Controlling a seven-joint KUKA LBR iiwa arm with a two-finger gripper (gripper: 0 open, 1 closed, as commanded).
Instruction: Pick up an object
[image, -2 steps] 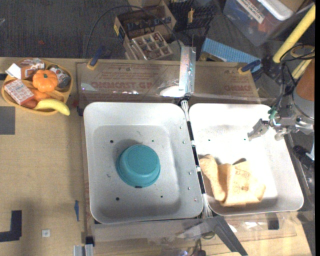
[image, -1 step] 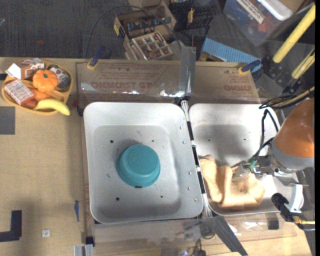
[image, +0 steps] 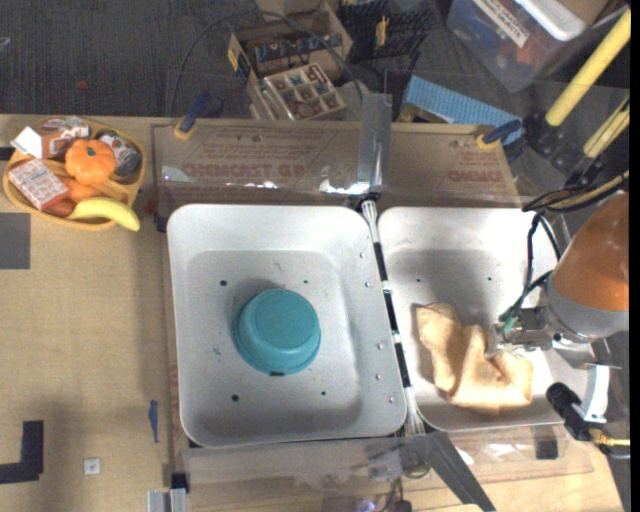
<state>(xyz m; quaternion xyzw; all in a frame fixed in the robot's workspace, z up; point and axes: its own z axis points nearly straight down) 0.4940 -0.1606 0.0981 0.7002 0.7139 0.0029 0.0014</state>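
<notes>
A crumpled tan cloth (image: 462, 362) lies in the right bin (image: 450, 240), toward its front. My gripper (image: 497, 350) reaches in from the right and is down on the cloth's right part, its tips pressed into the folds. A teal bowl (image: 279, 330) sits upside down in the middle of the left bin (image: 200, 250). The arm's orange band (image: 600, 265) hangs over the right bin's right edge.
A basket of toy fruit and boxes (image: 72, 175) stands on the bench at the far left. Cardboard flaps (image: 270, 155) rise behind both bins. Clutter and a yellow pole (image: 595, 60) lie beyond the bench at the back.
</notes>
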